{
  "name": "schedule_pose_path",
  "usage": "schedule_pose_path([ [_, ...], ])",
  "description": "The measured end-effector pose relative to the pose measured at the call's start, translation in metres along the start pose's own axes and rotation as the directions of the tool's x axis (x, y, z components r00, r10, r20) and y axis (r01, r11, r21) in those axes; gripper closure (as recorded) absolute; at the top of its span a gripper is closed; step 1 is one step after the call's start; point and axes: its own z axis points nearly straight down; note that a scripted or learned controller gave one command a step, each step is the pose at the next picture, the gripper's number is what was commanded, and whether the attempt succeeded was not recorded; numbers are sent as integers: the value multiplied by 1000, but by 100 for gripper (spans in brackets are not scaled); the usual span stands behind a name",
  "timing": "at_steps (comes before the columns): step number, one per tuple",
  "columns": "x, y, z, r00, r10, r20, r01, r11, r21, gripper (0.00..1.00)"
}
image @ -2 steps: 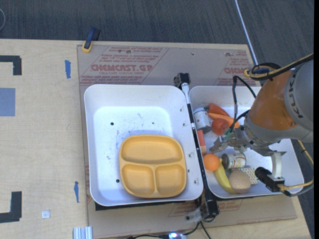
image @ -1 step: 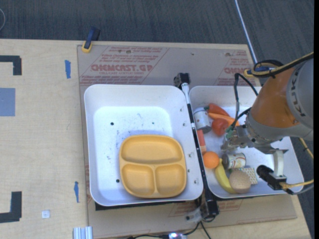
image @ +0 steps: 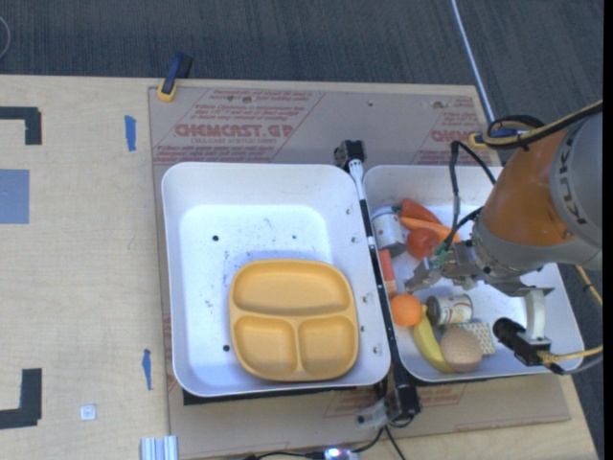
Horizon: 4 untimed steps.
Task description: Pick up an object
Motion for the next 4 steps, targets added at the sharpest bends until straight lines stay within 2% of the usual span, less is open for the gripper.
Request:
schedule_pose_path([
  [1,0,1,-10,1000,0,1,0,1000,-4,100],
  [2,0,1,-10,1000,0,1,0,1000,-3,0],
  [3,2,-10,21,1000,-1,-3,1,1000,9,0],
  [4,1,-8,10,1000,-1,-1,1,1000,4,100],
])
